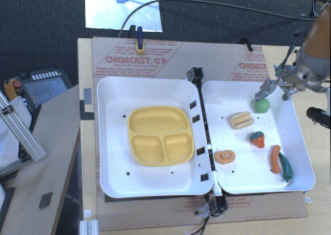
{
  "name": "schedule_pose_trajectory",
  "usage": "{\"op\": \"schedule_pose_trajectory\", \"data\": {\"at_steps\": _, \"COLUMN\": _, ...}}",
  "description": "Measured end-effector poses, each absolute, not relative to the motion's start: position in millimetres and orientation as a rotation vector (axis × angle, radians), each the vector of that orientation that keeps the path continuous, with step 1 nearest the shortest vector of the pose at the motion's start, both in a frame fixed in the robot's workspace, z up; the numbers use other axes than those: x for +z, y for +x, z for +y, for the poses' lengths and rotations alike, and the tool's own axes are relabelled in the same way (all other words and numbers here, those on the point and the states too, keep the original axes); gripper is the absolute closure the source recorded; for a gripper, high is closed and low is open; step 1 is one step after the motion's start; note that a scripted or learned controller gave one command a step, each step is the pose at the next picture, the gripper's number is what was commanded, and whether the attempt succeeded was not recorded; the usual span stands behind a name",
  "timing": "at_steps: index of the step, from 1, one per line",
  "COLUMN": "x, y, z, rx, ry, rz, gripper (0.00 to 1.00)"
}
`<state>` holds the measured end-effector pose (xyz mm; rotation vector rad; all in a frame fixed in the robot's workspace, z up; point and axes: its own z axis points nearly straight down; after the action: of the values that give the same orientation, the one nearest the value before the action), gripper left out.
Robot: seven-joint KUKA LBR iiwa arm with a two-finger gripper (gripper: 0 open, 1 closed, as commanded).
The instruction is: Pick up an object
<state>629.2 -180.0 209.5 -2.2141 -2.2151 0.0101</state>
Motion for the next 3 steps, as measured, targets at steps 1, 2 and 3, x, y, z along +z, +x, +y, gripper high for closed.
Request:
{"op": "schedule_pose_trajectory", "data": {"at_steps": 1, "x": 217.8, "y": 632.1, "z": -179.5, "rx": -0.001, "ry": -2.219, "rz": -2.226, "gripper": 0.0}}
{"op": "schedule_pose_trajectory", "data": {"at_steps": 2, "x": 176.4, "y": 635.2, "z": -180.0, "rx": 0.001, "ry": -2.218, "rz": -2.224, "gripper": 0.0}}
{"op": "schedule_pose_trajectory", "data": {"at_steps": 3, "x": 133.0, "y": 632.2, "z": -185.4, "rx": 0.001, "ry": -2.22, "rz": -2.223, "gripper": 0.0}}
